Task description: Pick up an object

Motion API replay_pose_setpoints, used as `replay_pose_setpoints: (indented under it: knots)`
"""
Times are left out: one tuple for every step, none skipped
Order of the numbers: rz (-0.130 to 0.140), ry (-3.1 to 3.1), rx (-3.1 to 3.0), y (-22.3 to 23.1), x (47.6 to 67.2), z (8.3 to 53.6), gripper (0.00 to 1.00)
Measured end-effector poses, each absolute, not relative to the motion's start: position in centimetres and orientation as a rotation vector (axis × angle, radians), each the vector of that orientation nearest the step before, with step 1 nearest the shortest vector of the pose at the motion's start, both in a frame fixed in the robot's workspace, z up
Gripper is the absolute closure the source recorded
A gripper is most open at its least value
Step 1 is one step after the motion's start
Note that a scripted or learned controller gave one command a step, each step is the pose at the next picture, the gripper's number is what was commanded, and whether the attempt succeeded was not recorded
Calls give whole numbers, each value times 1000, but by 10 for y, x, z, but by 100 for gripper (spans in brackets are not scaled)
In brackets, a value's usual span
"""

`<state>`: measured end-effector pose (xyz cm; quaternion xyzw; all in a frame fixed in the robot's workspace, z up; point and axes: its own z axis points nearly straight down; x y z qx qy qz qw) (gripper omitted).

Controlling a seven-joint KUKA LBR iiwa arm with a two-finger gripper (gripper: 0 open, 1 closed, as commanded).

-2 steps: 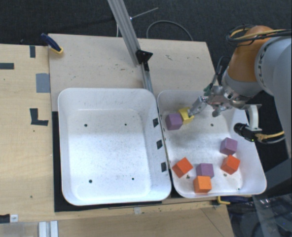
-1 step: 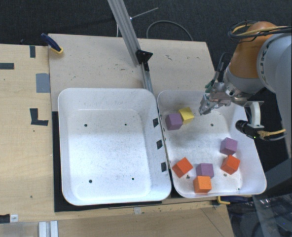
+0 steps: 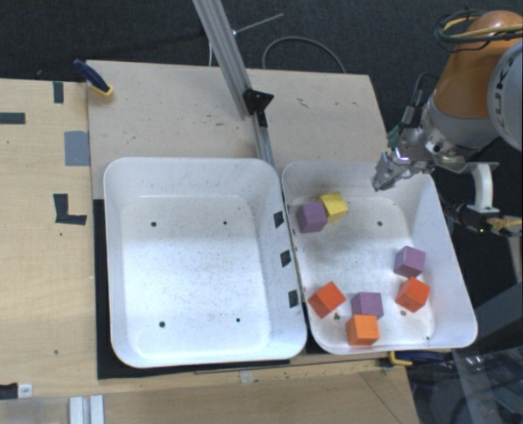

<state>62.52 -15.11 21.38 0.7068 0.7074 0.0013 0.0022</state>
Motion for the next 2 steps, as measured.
replay_pose_setpoints:
  knots:
    - [1,2222,2219,-151,626,230,100]
    - [-1,2229,2217,-102,627,221,100]
